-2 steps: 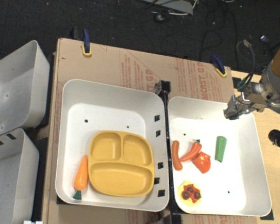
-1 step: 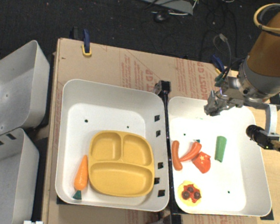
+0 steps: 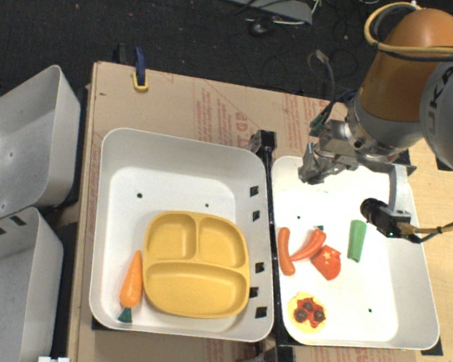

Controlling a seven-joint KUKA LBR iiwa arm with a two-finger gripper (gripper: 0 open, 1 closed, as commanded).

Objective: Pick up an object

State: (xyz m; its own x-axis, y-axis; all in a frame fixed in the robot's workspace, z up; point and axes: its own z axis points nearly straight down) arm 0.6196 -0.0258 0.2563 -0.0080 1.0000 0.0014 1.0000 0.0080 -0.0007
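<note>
Nearest lay a pizza slice (image 3: 308,311); the gripper (image 3: 313,174), its state untellable, was poised above the right bin (image 3: 415,331), a descent judged next.

Red strawberry (image 3: 327,262) lies flat in the right bin (image 3: 407,329).

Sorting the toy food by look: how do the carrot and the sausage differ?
The carrot lies in the left bin beside the yellow tray; the sausage lies in the right bin. The carrot tapers to a dark green tip; the sausage is thinner, redder and even. Both are long, lying flat.
</note>
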